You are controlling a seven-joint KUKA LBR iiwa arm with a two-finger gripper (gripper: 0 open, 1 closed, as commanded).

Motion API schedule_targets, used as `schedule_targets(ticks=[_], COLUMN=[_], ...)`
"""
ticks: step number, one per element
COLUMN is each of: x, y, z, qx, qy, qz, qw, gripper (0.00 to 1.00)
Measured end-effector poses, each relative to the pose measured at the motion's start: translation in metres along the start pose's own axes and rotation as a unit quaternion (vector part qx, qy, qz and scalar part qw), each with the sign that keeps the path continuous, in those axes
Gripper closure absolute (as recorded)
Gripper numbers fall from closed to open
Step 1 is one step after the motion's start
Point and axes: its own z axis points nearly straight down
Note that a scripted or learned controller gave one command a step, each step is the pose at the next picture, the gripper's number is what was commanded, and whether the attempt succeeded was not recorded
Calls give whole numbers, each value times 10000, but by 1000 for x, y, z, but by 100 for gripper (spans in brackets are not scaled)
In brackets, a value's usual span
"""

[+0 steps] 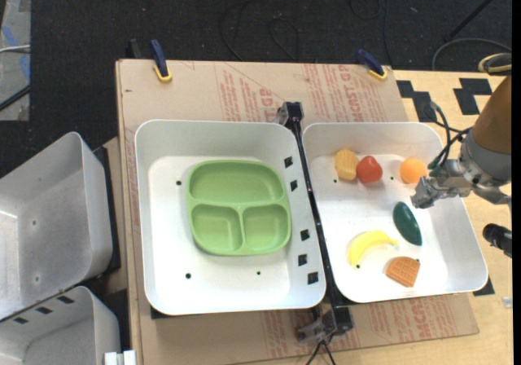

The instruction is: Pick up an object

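grey arm (488, 168), orange band, metallic claw (425, 195), black cable.

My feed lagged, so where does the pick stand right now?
Nothing looks picked yet: the banana, dark green piece, tomato, orange, corn and waffle-like piece all lie in the right bin. The claw sits above the green piece. Grasping and lifting remain.

The floor (73, 21) is dark, with thin cables (269, 29) lying across it. A brown board (228, 86) covers the table, held by yellow clamps (163, 70).
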Motion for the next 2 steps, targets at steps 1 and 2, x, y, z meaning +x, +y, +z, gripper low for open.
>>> schedule_targets(ticks=[1, 2], x=[-1, 0], y=[6, 9], z=[44, 30], qx=[-97, -144], qy=[-23, -36], qz=[2, -11], qw=[10000, 9999], gripper=[0, 100])
